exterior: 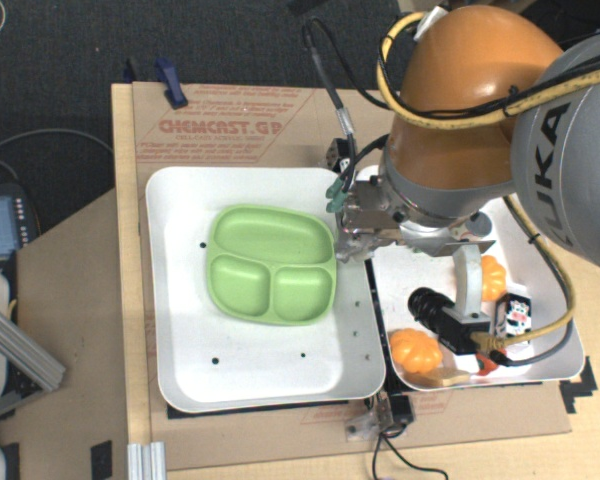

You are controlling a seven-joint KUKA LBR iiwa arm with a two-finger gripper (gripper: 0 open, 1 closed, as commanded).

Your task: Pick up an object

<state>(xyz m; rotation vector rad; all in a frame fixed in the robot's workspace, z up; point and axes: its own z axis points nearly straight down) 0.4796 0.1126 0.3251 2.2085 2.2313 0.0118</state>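
1. Arm (pixel 470 78), grey with an orange band, is closest to the lens and hangs over the right bin (pixel 568 360).
2. Gripper (pixel 355 230) sits low at the ridge between the bins, just beside the green plate (pixel 273 265). Open or closed: cannot tell (the wrist hides it). Nothing is seen held.
3. Orange fruit (pixel 415 350), front-left of the right bin, is the likely pick. It looks light, round and smooth, probably a toy. It may roll or squirt out, so take it across its widest middle from above.
4. Behind it are a second orange piece (pixel 493 276) and a small black-and-white box (pixel 517 314).
5. The green plate in the left bin (pixel 180 348) has three compartments and looks stiff, light and flat. Only its rim offers a hold.
6. Cardboard sheet (pixel 230 118) lies farthest.
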